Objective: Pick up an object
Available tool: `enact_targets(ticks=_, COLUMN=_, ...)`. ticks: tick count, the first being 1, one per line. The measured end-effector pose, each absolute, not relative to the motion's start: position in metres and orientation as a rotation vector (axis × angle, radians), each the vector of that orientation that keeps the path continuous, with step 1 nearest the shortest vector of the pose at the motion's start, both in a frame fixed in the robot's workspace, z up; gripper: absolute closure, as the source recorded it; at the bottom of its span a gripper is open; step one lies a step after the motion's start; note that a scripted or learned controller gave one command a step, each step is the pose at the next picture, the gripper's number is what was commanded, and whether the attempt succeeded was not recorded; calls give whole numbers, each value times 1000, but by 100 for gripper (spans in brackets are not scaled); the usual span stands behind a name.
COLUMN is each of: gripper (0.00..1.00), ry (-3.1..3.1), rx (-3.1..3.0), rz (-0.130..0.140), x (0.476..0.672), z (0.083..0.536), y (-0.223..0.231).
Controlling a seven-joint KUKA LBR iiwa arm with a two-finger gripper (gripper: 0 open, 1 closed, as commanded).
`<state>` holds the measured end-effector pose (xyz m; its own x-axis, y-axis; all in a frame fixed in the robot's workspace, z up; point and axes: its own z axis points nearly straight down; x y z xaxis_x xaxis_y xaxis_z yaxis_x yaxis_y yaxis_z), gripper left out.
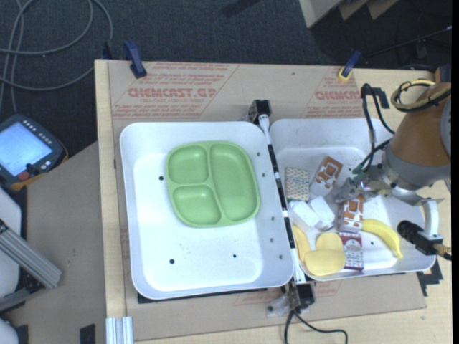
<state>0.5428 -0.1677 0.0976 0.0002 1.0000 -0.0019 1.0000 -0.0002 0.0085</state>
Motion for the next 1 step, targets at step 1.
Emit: enact_targets(ticks=1, gripper=100, ry=2224, rx=2221, rz=0, x=504, z=161, y=-123)
